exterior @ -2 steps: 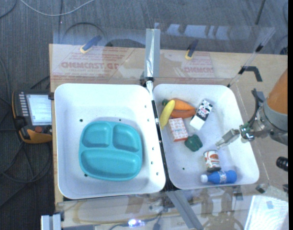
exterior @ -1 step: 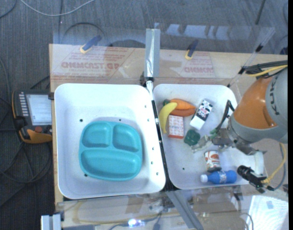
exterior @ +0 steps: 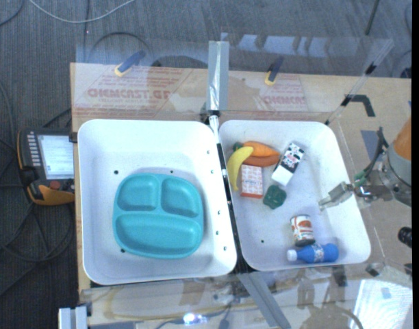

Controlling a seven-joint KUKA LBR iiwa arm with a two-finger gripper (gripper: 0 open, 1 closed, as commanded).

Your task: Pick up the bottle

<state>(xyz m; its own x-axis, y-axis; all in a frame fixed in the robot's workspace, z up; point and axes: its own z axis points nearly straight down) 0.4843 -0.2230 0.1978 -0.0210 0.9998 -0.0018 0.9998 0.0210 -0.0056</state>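
Bottle [exterior: 313, 253]: blue body, white cap, lying on its side at the near edge of the right bin [exterior: 346, 157], cap end pointing toward the left bin [exterior: 93, 142]. It sits just beside the bin's near wall. A small can [exterior: 302, 229] with a red label stands just behind it, close to touching at the cap end.

Claw [exterior: 333, 197] hangs over the bin's right wall, tips pointing inward, well short of the bottle. Can't tell how far apart the tips are at this resolution; nothing visible between them, so I read it as carrying nothing.

Step in hand, as I judge it: approach, not yet grasp.

How to do it well:
- Move toward the near edge and centre over the blue body, not the cap.
- Rotate the wrist so the fingers close across the bottle's short axis. One finger goes between bottle and can, the other between bottle and wall.
- Both gaps look tight. Bias toward the body's right end, clear of the can.
- Descend low; a round body on its side will roll out of a high pinch.

Rest of the clutter (banana [exterior: 235, 164], carrot [exterior: 259, 153], green block [exterior: 274, 197]) is well apart, no issue.
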